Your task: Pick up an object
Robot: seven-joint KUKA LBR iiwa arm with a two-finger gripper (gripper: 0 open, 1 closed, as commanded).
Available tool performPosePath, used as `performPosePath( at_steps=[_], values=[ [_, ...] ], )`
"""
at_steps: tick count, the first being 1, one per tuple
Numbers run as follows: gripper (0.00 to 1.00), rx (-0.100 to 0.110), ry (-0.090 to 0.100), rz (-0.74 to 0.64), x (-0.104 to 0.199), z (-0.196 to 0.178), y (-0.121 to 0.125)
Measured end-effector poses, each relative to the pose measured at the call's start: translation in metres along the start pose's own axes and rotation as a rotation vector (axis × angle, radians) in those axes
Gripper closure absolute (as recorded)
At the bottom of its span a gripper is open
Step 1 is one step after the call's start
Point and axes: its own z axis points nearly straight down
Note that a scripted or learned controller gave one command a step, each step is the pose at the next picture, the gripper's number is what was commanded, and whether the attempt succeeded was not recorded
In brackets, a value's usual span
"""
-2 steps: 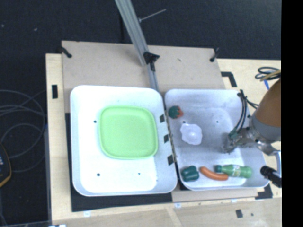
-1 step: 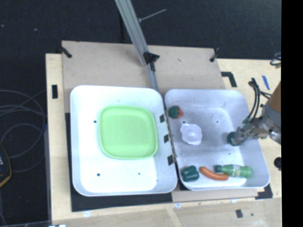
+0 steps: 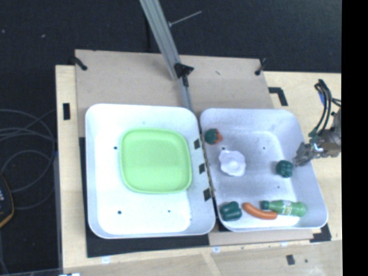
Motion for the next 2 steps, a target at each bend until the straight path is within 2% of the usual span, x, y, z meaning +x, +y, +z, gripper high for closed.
performPosePath(
  at_steps=[1,2],
  values=[
    [1.00,0.001,0.000,0.000,-0.001,-0.053,0.001],
    [1.00,0.005,0.002,-0.002,0.045,-0.051,0.004]
  ],
)
